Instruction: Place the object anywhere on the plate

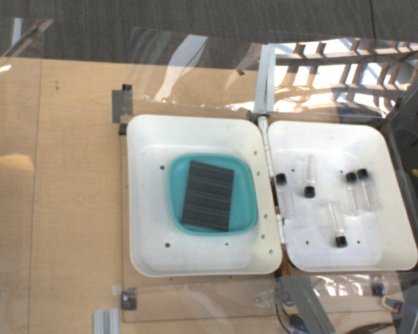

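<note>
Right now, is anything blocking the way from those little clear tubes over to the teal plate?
Only the raised bin rims where the two bins meet lie between the tubes and the plate. A dark ridged block already covers much of the plate.

Little of the robot's body can be told from this moment. At the right border of the camera view, a dark slanting shape point(409, 99) comes in beyond the far right corner of the right bin point(377, 135). It runs down and to the left from the border. It is cut off and lies in shadow, so I cannot tell whether it is part of the robot or part of the frame behind. In the lower right corner stands a grey piece point(413, 310), also cut off by the border. I cannot tell if it belongs to the robot either.
</note>
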